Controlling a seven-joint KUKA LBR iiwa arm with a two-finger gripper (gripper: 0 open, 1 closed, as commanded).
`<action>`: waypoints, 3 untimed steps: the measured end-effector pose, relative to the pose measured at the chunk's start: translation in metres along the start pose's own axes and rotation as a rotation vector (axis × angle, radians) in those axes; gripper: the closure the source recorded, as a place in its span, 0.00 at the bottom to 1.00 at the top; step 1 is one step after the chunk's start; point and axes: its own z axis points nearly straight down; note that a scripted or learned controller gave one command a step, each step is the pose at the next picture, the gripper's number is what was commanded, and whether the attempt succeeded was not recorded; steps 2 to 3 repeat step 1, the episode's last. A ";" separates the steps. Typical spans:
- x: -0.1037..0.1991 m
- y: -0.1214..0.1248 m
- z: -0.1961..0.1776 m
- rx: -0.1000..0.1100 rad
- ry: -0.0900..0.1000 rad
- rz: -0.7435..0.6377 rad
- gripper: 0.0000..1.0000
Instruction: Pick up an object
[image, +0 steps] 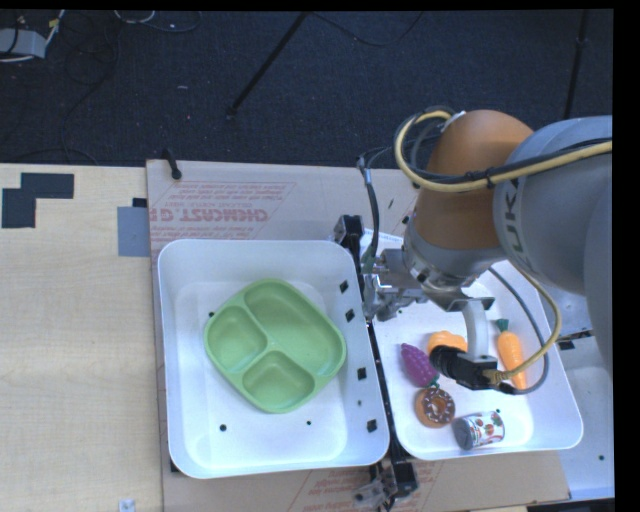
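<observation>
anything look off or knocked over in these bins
The small can lies on its side in the right bin, beside the donut. The green divided plate sits skewed, not square to the walls, in the left bin.

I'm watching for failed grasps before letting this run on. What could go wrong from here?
1. The pincer sits by the right bin's inner wall, so descending there may strike it rather than reach a toy.
2. The purple toy, donut and orange piece lie close together; a grasp could nudge neighbours.
3. The small can lies on its side and may roll away.
</observation>
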 end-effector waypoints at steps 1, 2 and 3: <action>0.052 0.004 0.016 0.003 0.000 0.000 1.00; 0.052 0.004 0.016 0.003 0.000 0.000 1.00; 0.052 0.004 0.016 0.003 0.000 0.000 1.00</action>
